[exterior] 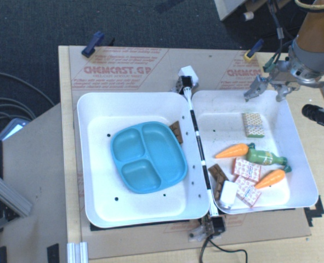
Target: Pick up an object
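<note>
The gripper hangs over the far edge of the right bin, its two fingers spread apart with nothing between them. All the loose objects lie in that bin, nearer the camera than the gripper. Closest to it is a small pale checked packet, just inside the far wall and slightly to the left of the fingers. Further toward the near edge lie an orange carrot and a green bottle on its side, the two almost touching end to end. Below them sit a red-and-white packet, a second carrot, another red-and-white packet, a white block and a brown bar by the near left corner. The left bin holds a blue divided plate at its middle.
</note>
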Tool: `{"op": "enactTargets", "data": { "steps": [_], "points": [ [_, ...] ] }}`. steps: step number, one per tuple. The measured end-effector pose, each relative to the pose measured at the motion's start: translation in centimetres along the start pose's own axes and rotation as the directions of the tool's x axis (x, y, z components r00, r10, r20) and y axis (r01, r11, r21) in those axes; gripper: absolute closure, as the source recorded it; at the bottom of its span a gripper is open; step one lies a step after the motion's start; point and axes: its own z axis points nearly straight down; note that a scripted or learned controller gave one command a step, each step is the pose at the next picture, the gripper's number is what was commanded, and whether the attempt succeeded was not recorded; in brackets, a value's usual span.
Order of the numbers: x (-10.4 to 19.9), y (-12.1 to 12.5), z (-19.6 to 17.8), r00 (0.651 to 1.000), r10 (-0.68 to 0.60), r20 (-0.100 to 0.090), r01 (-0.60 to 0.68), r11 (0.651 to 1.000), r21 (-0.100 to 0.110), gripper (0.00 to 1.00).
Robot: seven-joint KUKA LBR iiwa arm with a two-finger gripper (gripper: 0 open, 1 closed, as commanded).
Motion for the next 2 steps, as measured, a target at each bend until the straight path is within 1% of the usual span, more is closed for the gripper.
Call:
{"op": "enactTargets", "data": {
  "steps": [1, 2],
  "points": [
    [1.7, -3.8, 9.7, 1.000, 0.001, 0.000, -0.001, 1.000, 0.001, 0.00],
    [5.0, -6.4, 12.5, 1.000, -0.001, -0.001, 0.001, 1.000, 0.002, 0.00]
  ]
}}
